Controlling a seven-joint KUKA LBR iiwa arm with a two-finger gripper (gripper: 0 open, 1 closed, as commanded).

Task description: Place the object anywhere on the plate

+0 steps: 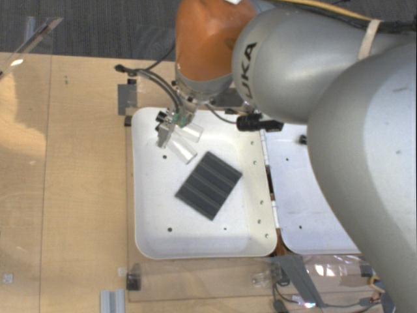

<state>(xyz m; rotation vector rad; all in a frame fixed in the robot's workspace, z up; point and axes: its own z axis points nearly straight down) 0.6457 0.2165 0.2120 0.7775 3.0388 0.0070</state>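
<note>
You see the end effector (174, 130) hovering with its translucent fingers (183, 147) spread apart and gripping nothing, just beyond the far corner of the dark ribbed plate (208, 184) lying in the left bin (153, 227).

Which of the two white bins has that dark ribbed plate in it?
The left bin. The dark ribbed plate lies tilted in its middle, with the gripper hovering over its far end. The right bin sits mostly hidden beneath the grey arm.
</note>
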